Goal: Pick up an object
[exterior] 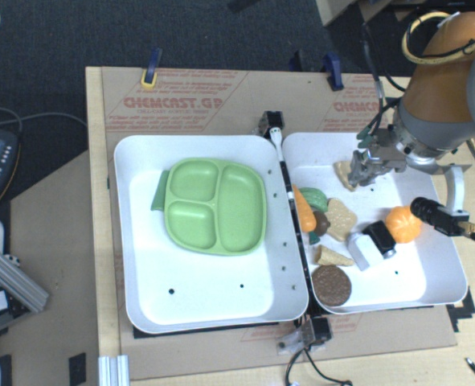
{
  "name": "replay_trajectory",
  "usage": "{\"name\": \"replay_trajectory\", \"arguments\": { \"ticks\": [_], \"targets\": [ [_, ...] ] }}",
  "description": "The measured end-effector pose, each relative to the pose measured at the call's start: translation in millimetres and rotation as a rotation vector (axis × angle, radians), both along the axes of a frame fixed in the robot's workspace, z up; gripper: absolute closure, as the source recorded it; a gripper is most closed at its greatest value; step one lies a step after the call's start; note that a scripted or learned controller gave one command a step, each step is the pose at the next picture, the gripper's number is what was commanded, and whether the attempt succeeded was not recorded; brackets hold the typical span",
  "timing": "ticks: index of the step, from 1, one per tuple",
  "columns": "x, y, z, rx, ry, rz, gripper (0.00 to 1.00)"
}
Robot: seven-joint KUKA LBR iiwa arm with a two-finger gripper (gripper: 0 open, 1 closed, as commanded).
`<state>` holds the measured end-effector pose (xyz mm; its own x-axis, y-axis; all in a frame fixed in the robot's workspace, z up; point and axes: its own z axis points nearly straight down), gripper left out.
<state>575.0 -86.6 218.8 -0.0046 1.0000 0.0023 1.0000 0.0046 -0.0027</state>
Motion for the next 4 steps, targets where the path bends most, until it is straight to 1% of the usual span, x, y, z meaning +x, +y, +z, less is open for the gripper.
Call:
{"name": "replay_trajectory", "arguments": {
  "ticks": [1, 2, 3, 4],
  "targets": [
    [-20.1, 59.7, -0.6, 0.001, 0.001, 0.002, 1.0],
    [-18.7, 78.0, -3.6, -0.001, 0.001, -0.002, 1.0],
    [-12.2, 73.5, 4.9, -0.003, -0.005, -0.004, 1.0],
    [-24.9, 79.6, -3.5, -0.001, 0.001, -0.005, 1.0]
  ]
}}
